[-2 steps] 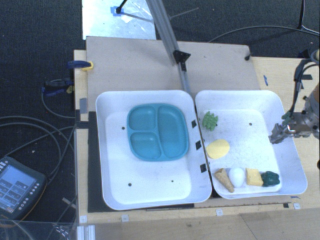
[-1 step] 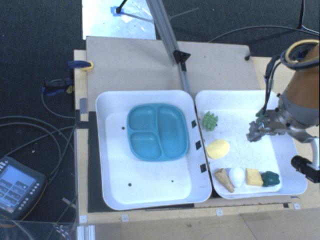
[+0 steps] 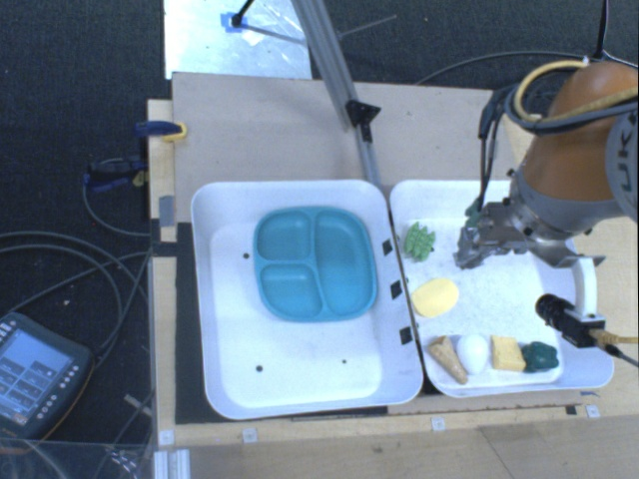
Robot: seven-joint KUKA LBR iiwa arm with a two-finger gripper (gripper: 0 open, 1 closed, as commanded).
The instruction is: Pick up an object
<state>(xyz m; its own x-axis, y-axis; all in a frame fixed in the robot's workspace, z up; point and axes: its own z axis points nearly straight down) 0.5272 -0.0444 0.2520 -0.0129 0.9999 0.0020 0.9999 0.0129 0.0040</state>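
The claw point(image 3: 477, 249) hangs over the right white bin point(image 3: 599, 372); whether it is spread I cannot tell. The knobbly green plastic piece point(image 3: 418, 239) lies just left; the rounded yellow lump point(image 3: 435, 296) sits nearer, slightly left.

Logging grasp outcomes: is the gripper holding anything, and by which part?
Nothing seen held. The gripper hovers over the right bin, between the green piece and the arm, with no object visible in it.

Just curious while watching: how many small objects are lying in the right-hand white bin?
6: green leafy piece at the top left, yellow lump below it, then cone, white egg, yellow block, dark green piece along the bottom. The arm may hide more.
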